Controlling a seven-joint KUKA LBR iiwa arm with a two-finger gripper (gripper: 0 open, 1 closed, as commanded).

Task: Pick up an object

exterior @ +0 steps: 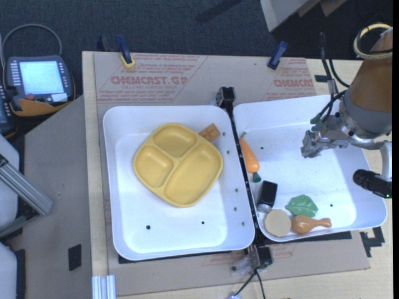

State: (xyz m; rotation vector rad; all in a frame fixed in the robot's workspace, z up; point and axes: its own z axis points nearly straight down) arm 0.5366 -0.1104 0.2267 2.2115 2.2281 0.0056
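Observation:
My gripper (310, 147) hangs over the upper middle of the right bin (293, 120), pointing down at bare white floor. Nothing shows between its tips. Left of it, an orange carrot (249, 157) lies along the bin's left wall. Lower in the same bin sit a small black block (267, 194), a green leaf-shaped piece (302, 204), a round beige disc (278, 223) and an orange drumstick-shaped toy (309, 224). All these lie well below and left of the gripper.
The left bin (124, 185) holds a yellow divided plate (179, 164) with a small brown block (209, 132) at its upper right rim. A black divider rail (240, 167) runs between the bins. A dark cylinder (373, 183) juts in at the right edge.

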